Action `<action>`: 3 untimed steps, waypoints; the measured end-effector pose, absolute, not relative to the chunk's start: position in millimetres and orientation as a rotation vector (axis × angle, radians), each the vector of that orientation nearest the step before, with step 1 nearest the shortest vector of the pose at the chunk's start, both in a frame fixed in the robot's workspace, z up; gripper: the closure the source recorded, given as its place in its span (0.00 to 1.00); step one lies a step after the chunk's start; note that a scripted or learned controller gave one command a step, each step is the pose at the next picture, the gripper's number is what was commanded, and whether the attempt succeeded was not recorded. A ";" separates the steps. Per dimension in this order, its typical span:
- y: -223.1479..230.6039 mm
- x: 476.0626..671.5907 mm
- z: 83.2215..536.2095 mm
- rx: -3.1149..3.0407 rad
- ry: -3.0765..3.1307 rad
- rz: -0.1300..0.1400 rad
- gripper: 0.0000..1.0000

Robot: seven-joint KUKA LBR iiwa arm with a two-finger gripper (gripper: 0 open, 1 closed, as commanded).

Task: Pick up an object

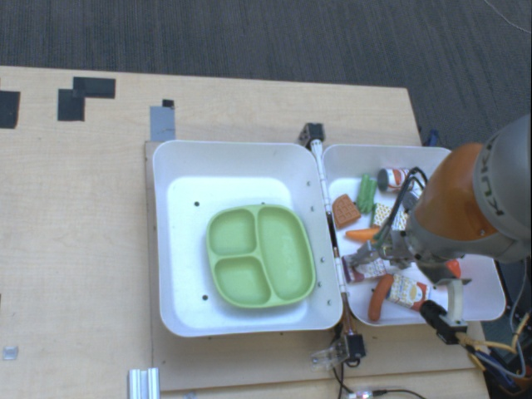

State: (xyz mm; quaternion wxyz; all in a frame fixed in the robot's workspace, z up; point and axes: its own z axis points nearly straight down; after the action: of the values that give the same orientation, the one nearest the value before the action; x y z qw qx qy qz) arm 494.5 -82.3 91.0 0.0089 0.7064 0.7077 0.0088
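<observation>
A pale wooden bench is seen under 2 white bins, with dark grey carpet across the top of the frame. A green 3-compartment plate lies in the left bin. In the right bin, small toy foods are scattered: a carrot, a sausage, a green pod. The gripper is lowered among them; its grip cannot be judged. No writing can be read.

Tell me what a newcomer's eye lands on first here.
First, the light green divided plate, lying alone in the left bin. Next, the grey arm's orange band, reaching in from the right over the right bin, where small toy foods lie in a heap, a sausage and a carrot among them.
</observation>
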 end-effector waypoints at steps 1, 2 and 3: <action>-82.0 496.5 103.2 2.203 2.210 0.033 1.00; -82.3 496.5 103.2 2.203 2.210 0.033 0.00; -80.3 498.0 113.8 2.200 2.214 0.039 1.00</action>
State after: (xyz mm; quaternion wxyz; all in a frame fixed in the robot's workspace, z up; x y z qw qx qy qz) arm 498.0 -80.3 113.8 0.0104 0.7047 0.7093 0.0125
